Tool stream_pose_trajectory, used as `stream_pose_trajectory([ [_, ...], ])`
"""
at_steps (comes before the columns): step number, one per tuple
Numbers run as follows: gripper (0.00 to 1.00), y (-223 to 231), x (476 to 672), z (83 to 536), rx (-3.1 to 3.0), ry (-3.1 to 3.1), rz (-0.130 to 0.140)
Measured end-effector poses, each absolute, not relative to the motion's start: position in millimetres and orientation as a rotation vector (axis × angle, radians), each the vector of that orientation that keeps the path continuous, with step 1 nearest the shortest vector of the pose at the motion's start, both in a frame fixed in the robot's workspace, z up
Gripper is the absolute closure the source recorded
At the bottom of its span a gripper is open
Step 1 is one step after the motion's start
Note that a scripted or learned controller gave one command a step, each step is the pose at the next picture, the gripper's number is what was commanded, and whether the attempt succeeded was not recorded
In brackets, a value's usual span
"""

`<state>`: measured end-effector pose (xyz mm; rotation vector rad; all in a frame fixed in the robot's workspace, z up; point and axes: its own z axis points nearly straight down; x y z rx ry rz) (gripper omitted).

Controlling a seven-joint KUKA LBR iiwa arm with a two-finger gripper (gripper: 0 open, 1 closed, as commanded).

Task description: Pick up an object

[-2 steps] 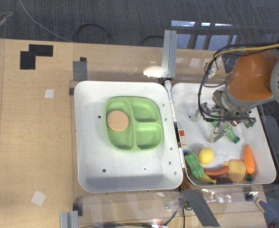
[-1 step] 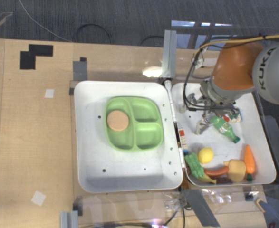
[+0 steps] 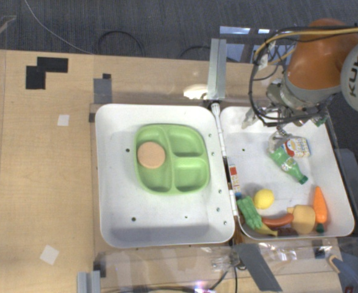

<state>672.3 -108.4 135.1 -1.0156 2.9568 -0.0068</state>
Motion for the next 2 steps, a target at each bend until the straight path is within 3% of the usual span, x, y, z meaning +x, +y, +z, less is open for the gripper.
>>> stream_pose_trajectory([
  [1, 0.00, -140, 623.6, 90, -1.056, 2.944, -0.008],
  [2, 0.00, -114, 617.5, 89, -1.105, 2.926, -0.006],
])
